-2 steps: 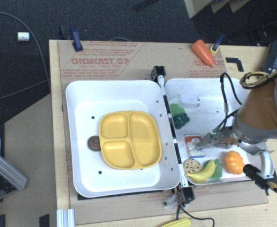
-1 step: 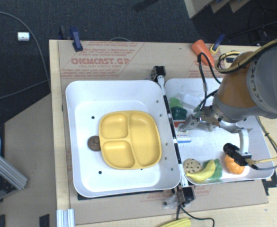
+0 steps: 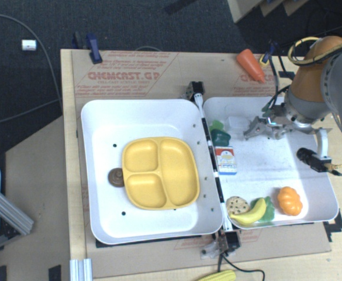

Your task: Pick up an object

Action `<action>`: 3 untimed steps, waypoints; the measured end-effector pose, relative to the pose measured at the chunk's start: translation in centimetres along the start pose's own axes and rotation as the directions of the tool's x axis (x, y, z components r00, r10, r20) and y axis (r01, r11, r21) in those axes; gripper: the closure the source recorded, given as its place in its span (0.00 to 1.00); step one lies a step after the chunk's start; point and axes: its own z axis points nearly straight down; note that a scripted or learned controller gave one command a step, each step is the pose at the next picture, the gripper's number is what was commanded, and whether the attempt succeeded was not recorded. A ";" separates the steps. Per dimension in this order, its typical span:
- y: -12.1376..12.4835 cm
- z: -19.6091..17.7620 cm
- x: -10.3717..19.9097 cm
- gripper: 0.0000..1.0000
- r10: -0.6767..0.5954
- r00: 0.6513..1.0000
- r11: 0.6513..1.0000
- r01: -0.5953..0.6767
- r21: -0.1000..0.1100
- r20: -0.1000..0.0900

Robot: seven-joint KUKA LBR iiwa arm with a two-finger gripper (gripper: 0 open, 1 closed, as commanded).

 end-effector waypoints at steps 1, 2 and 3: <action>-8.9 0.1 -2.5 0.00 0.001 1.000 1.000 -0.001 0.002 -0.001; -14.5 0.1 -3.8 0.00 0.001 1.000 1.000 -0.001 0.003 -0.002; -7.7 0.0 -4.6 0.00 -0.004 1.000 1.000 0.004 0.001 -0.006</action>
